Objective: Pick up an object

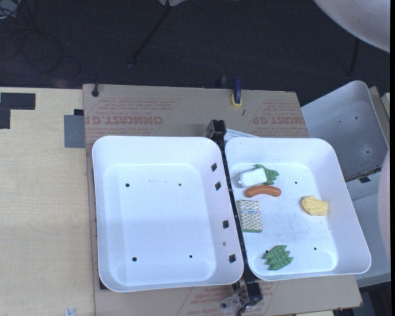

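Camera view, looking down at a slant on a counter [33,196] of pale wood, on which a brown board carries two shallow white bins side by side. Whether the hand is wide or narrow cannot be told from this picture, and nothing is seen held by it.

The things to be picked from are all found in the right bin [345,176], the one on the side from which the hand reaches in. The left bin [102,176] lies beyond it, farther from the hand's approach.

Closest to the hand's side, a small yellow lump [314,206] is seen, rounded and matte, lying well apart from the rest. It is judged to be a light, hard plastic toy, and the easiest to take, across its narrow width.

Farther in, an orange-red sausage [263,191] lies across the bin, smooth and cylindrical. It is judged light and likely to roll, so it is best pinched across its middle.

Just beyond it, a white block [251,176] rests touching a green leafy piece [270,174]. This crowding is judged awkward for a clean grip.

Against the far wall from the hand, a flat patterned packet [249,215] lies face up. It is judged thin and hard to get under.

Near the front wall, a green ridged leaf toy [277,257] lies alone. It is judged light and low, with bumpy edges that may offer purchase.
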You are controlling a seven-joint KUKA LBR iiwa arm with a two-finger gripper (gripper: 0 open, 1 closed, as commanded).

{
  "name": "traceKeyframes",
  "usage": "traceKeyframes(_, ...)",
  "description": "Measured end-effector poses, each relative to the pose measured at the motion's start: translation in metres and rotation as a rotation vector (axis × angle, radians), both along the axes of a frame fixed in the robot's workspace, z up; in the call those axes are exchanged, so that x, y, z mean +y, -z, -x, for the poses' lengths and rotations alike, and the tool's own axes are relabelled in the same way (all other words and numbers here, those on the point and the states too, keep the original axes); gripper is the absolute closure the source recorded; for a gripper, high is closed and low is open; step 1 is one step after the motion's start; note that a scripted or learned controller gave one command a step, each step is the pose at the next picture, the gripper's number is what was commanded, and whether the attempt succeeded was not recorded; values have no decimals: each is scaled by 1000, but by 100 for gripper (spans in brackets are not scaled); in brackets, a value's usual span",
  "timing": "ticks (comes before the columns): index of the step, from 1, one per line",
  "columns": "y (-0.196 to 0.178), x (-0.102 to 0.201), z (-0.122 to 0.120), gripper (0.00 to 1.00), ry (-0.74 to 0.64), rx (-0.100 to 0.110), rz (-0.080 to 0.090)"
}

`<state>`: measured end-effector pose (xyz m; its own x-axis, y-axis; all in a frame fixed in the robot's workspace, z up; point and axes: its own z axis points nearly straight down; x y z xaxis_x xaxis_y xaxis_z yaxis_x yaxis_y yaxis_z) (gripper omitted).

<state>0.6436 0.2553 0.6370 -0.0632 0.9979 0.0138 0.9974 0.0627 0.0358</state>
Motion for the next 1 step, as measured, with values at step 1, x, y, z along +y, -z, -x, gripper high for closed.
traceKeyframes(1,-9,3,-1,100,-5,-19,-7)
